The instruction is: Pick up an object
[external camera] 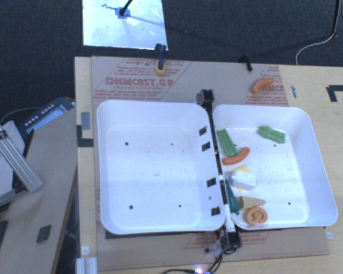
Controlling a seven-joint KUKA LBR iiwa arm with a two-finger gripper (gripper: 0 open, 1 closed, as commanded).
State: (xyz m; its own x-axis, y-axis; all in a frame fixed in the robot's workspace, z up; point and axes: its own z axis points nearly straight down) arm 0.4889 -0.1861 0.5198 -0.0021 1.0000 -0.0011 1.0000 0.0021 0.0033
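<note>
- I cannot tell whether my gripper is apart or together.
- The things to pick lie in the right shallow white plastic bin (317, 170), most along its wall nearest the left shallow white plastic bin (154, 110).
- A long green toy stick (226, 141) touches a curved orange toy sausage (236, 156).
- A white block (243, 180) sits between that sausage and an orange toy ring (256, 215).
- A green leafy toy (272, 133) lies apart.
- Another orange toy sausage (263, 84) rests on the desk (331, 79).
</note>
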